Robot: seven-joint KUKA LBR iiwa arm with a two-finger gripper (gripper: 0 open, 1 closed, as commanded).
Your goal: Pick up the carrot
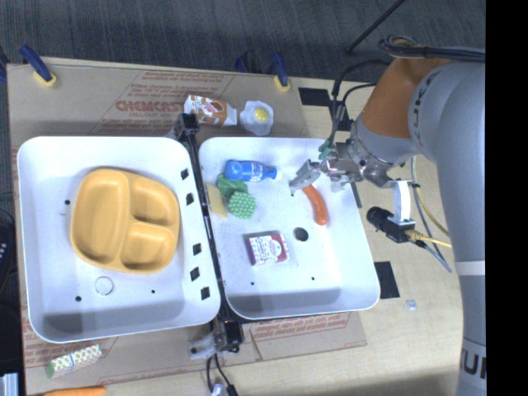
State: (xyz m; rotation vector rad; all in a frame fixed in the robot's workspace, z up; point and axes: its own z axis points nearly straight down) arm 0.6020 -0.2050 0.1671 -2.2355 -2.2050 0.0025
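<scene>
A KUKA arm's gripper (pixel 307 174) hovers over the right-hand bin (pixel 351 283), its jaws slightly parted and holding nothing. The carrot (pixel 317 205) lies flat on the bin floor toward three o'clock, its upper end just below the jaws and seemingly touching or all but touching them; whether they straddle it cannot be told. At the bin's eleven o'clock rests a blue bottle (pixel 249 170), with a green knobbly toy (pixel 241 203) just beneath; a small red packet (pixel 266 248) sits near six o'clock. A yellow divided tray (pixel 124 219) fills the left bin (pixel 41 304). By the look of it, the approach is done; closing, gripping and lifting remain.
</scene>
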